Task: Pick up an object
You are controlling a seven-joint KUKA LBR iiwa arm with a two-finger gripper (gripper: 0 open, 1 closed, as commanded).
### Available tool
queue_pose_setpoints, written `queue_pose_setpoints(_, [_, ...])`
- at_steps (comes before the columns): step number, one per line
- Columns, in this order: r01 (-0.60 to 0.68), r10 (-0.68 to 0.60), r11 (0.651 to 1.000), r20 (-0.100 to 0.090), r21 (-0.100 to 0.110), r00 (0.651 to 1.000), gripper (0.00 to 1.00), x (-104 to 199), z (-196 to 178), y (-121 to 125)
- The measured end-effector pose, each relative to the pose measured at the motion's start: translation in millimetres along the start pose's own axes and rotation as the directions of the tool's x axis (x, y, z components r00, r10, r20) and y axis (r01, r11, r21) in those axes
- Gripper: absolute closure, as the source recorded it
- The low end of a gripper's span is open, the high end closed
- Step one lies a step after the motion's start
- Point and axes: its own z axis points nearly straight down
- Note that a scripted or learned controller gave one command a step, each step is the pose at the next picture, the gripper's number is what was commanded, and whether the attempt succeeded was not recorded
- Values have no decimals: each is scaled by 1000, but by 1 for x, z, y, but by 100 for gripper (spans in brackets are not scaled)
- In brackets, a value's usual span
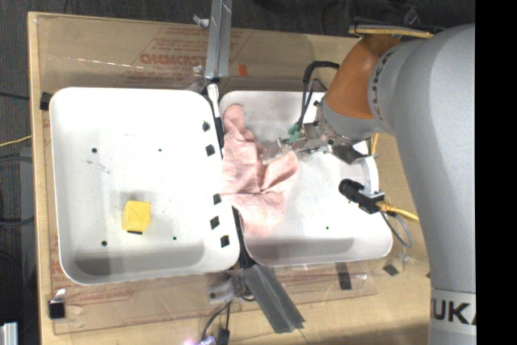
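We see two white bins (121,105) on the surface. Our arm (420,133) leans over the right one, the jaws (292,143) low at the upper right corner of the pink cloth (257,174). The cloth runs down and leftward from the jaws; whether they grip it, we cannot tell. A yellow block (136,216) lies well left.

"UKA" on arm (452,287) base.
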Motion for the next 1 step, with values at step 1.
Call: queue_pose_setpoints(1, [7,-7,1000,-1,1,1000,100,2,-10,1])
